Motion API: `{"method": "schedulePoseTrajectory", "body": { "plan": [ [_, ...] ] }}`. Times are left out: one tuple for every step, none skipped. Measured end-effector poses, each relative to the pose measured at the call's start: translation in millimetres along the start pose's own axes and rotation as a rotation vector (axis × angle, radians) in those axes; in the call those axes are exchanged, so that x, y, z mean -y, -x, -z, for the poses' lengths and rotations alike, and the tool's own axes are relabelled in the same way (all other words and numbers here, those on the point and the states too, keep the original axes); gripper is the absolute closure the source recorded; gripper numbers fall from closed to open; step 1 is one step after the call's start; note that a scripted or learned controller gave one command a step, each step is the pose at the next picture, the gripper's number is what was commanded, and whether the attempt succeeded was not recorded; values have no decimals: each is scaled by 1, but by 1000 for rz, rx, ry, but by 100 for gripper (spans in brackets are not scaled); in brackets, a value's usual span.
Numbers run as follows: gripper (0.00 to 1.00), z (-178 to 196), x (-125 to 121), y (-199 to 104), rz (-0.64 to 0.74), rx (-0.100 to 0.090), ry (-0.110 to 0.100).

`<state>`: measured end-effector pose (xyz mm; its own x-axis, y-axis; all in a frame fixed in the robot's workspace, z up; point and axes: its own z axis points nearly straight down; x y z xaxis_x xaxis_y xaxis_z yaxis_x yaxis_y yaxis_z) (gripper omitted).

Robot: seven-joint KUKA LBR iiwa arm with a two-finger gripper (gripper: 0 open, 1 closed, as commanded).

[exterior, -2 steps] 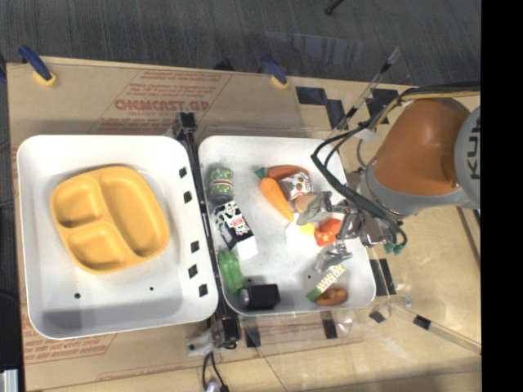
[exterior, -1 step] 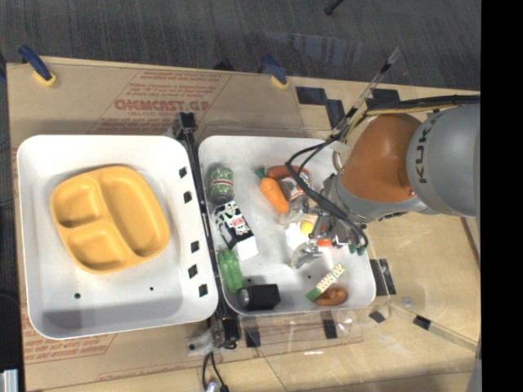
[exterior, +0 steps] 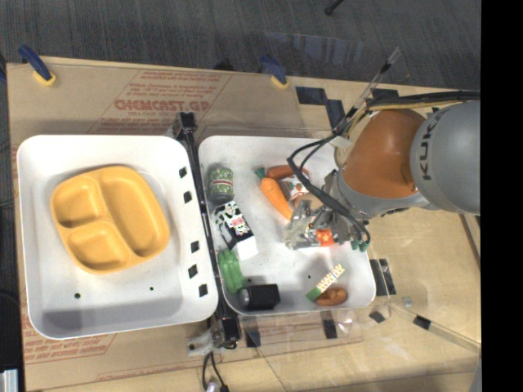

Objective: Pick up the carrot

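Hovering low over the right bin point(exterior: 245, 149), just right of the carrot point(exterior: 275, 197), with the gripper point(exterior: 315, 227) buried in a tangle of cables and a clear plastic-looking piece. Cannot tell how the gripping end stands, nor whether anything sits within it; too much clutter and glare there. No sign of the carrot being held: lying free on the bin floor, upper middle of the right bin, apart from the gripper by a small gap.

Lying at a slant, long axis running from upper left to lower right, green stub at the upper-left end near a reddish sausage-like toy point(exterior: 280, 171), narrow tip aimed down toward the gripper. Probably best approached across that axis, closing on the thick middle rather than the tapering end.

Crowded surroundings, likely scattered on purpose as distractors: green can point(exterior: 219, 181) to the left, black-and-white carton point(exterior: 234, 221) below it, green block point(exterior: 230, 269) and black block point(exterior: 261, 296) near the front wall, a wrapped snack point(exterior: 328, 286) at lower right. Yellow divided tray point(exterior: 109, 216) sitting alone in the left bin point(exterior: 49, 317), well apart from the action.
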<state>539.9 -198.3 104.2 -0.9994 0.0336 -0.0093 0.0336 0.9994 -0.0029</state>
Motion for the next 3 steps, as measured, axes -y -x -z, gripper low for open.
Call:
{"method": "schedulePoseTrajectory", "body": {
  "plan": [
    [100,64,-46,-25,287,-3,4],
    [100,140,-52,-50,240,-1,0],
    [100,138,-91,-34,-158,-5,2]
  ]
}}
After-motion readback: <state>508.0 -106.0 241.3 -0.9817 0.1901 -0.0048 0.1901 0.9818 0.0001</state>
